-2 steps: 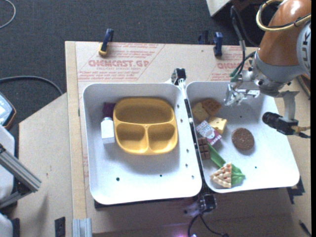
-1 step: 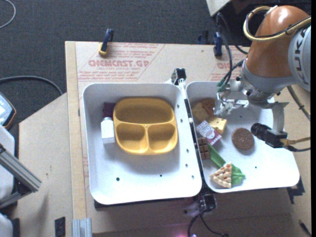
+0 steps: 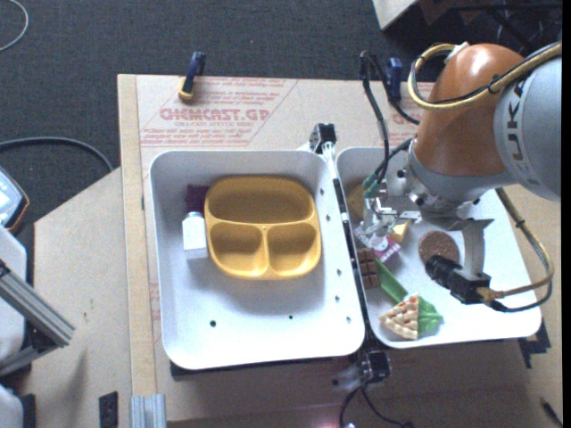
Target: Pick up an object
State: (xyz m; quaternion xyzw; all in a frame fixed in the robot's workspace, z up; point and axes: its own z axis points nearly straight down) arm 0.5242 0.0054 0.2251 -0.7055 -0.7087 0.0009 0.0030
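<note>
Robot arm over the right bin

The gripper hangs low in the right bin, I cannot tell its grip; a pizza slice lies near

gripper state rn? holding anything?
Gripper: low in the right bin among the toy items, by the left wall; open or closed cannot be told, no held object visible.

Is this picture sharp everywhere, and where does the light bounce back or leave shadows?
Camera view: even, soft overhead light; the yellow divided tray is fairly crisp, the small items under the gripper blur together; a glossy highlight sits on the arm's orange band; faint shadow falls beside the pizza slice toy.
</note>
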